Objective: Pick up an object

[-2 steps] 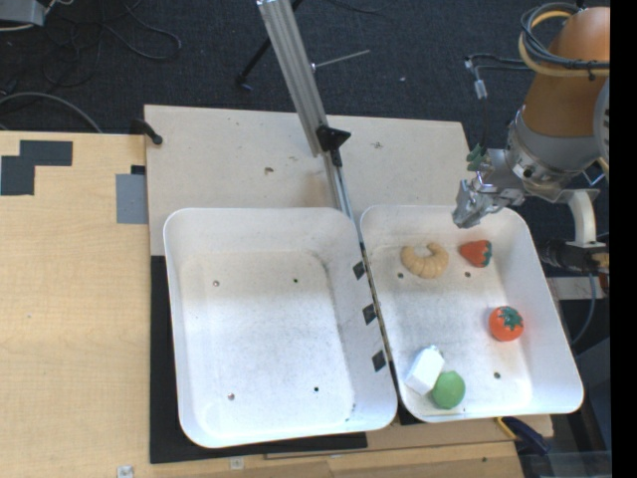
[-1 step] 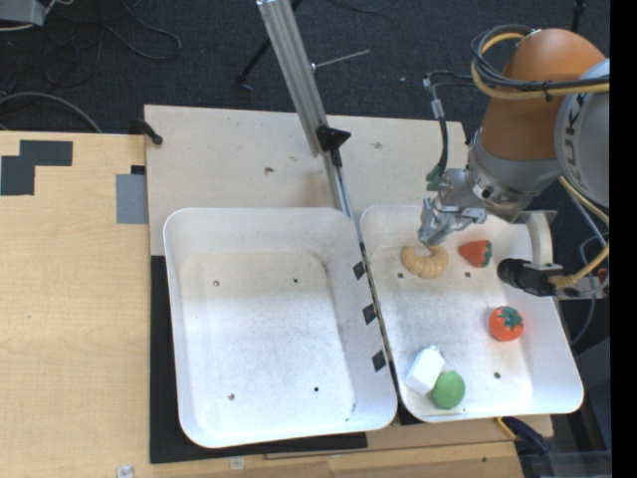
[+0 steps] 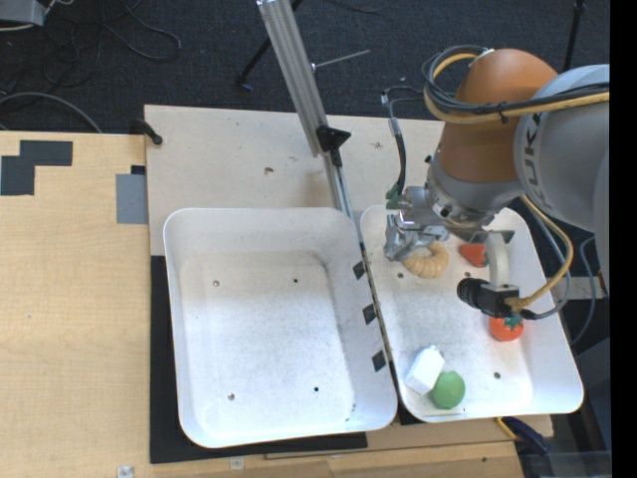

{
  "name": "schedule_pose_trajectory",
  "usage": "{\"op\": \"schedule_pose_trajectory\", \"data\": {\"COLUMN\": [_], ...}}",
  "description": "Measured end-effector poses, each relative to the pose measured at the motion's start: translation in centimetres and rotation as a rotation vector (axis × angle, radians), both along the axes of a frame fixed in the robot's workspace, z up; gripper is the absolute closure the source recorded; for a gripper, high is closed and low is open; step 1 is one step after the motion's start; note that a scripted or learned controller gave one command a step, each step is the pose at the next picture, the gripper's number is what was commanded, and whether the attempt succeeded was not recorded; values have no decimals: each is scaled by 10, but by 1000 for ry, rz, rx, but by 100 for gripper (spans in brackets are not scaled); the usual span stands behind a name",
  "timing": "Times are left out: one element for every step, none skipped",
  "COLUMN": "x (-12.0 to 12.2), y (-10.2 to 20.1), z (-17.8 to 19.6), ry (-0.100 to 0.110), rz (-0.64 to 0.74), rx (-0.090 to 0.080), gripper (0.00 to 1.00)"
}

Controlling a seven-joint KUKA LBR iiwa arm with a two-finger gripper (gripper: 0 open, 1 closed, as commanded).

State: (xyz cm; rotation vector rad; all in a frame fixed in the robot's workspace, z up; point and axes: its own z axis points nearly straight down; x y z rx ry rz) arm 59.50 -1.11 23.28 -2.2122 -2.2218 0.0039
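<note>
Camera view: a slanted look down on a bench carrying two shallow white bins side by side, with the arm reaching in from the right.
Landmark: the right bin (image 3: 557, 391), the smaller-looking of the two, holding all the loose objects.
Arm: a grey KUKA arm (image 3: 562, 142) with an orange band (image 3: 498, 93) above the wrist, hanging over the far half of the right bin, black and yellow cables looped around it.
Gripper: the metal gripper (image 3: 406, 239) is low over the far left corner of the right bin, just beside the bin's left wall.
Fingers: whether they are apart or together cannot be told from this angle; no object is seen between them.
Tan object: a ridged, pastry-like piece (image 3: 428, 261) lies on the right bin's floor, immediately right of the gripper, touching or nearly touching it.
Red-orange object, far: a small piece (image 3: 472, 254) near the bin's middle, partly hidden behind the arm's hardware.
Red-orange object, near: a rounded piece with a green top (image 3: 507, 328), toward the bin's right side, beside a black fitting.
White block: a small block (image 3: 424, 368) in the bin's near left corner.
Green ball: a round object (image 3: 448, 389) touching the white block on its near side.
Left bin: the other bin (image 3: 199, 237) touches the right bin's left wall.
Post: a slanted aluminium rail (image 3: 297, 73) rises from behind the seam between the bins.
</note>
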Motion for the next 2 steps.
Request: {"op": "schedule_pose_trajectory", "data": {"x": [-24,-49], "y": [39,86], "z": [-2,-3], "ry": [0,0], "rz": [-1,0], "rx": [-1,-1], "gripper": [100,100]}}
